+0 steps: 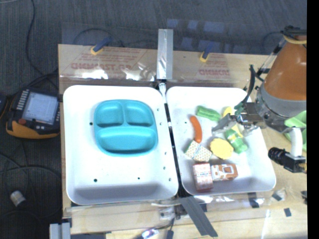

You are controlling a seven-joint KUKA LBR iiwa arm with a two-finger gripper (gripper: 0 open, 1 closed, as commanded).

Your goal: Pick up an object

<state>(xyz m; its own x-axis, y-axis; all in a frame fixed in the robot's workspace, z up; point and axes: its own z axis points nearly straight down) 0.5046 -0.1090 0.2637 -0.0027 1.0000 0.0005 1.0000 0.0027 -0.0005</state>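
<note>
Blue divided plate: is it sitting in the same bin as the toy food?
No, the blue divided plate lies in the left bin, while the hot dog and other toy food lie in the right bin.

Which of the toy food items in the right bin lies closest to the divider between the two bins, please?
The orange sausage, a slim piece lying lengthwise just right of the divider. The green piece, yellow disc and brown carton sit further right.
</note>
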